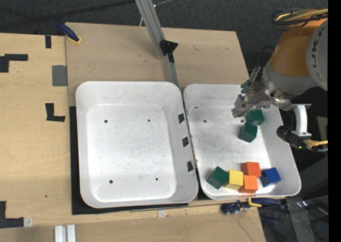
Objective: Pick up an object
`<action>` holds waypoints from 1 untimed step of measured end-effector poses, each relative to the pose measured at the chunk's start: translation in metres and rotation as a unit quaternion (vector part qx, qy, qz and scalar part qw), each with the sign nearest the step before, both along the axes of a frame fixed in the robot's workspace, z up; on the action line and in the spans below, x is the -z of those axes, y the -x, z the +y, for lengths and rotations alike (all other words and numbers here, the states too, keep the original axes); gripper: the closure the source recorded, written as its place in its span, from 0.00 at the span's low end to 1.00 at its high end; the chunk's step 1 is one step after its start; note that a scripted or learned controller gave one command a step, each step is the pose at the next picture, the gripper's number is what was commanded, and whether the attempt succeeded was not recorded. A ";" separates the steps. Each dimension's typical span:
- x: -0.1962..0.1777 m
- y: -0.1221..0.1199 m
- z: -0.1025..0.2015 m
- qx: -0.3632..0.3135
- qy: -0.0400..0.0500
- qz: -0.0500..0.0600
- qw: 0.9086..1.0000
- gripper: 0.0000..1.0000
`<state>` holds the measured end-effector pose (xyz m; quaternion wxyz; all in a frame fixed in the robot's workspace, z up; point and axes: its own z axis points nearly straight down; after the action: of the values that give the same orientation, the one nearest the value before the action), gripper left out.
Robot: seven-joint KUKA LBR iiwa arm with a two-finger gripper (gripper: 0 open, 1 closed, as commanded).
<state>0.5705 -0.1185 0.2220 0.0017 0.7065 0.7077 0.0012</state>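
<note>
- The gripper (249, 109) hangs over the upper right part of the right bin (213, 102), reaching in from the right on the grey arm (298, 70) with its orange band.
- Two dark green blocks lie close to it. One green block (256, 117) sits right at the lower edge of the gripper, partly covered by the metal parts; whether it is pinched or merely lies behind them cannot be told.
- A second green block (248, 132) lies just below the first, on the bin floor, apart from the gripper.
- How far the gripper is spread cannot be told: its tips merge with the grey wrist hardware at this slant.
- Along the bin's lower edge a cluster of blocks rests well apart from the gripper: a green cube (217, 177), a yellow cube (235, 178), two orange cubes (250, 170) stacked close together, and a blue cube (270, 176) at the right end.
- The left bin (128, 102) stands beside the right one on the desk (32, 129), their rims touching along the middle.
</note>
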 end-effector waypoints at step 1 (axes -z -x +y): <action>0.005 -0.020 0.059 -0.003 -0.001 0.002 1.000 1.00</action>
<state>0.5906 -0.0590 0.2168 -0.0010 0.7044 0.7098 0.0005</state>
